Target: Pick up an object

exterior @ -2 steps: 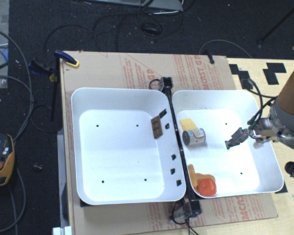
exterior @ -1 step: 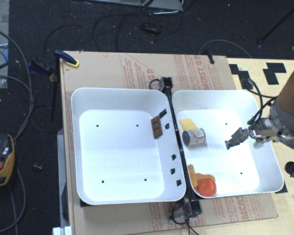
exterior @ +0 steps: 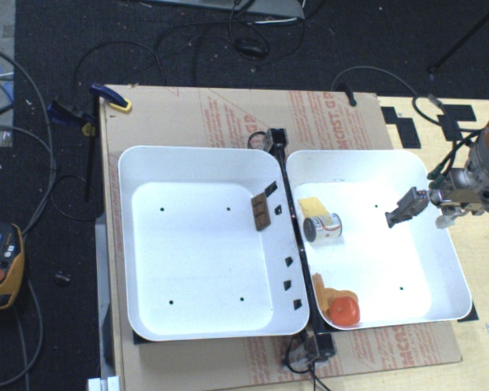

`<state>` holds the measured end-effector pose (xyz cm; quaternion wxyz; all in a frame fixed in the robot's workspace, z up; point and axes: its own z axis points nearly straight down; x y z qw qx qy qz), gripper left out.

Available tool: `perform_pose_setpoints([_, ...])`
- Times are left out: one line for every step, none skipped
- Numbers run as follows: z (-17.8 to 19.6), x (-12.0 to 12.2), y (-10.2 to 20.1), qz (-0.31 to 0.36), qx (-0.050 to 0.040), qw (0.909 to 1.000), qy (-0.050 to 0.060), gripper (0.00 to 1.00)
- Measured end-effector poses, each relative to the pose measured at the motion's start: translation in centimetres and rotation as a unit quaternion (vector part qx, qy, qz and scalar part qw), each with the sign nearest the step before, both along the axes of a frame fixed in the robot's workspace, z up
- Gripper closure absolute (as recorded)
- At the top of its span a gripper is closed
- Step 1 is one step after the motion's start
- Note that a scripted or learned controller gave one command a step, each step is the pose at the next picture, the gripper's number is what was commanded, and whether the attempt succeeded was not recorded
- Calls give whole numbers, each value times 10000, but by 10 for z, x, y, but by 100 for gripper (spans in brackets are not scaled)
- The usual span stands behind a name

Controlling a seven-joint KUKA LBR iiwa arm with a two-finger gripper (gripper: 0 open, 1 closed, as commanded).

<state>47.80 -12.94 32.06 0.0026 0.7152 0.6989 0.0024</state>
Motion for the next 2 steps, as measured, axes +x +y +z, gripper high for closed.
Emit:
perform_pose_setpoints([-68,57,-30,111,6,9999,69,0])
perform_pose_setpoints([-122,12,7,226,9,9997,63,0])
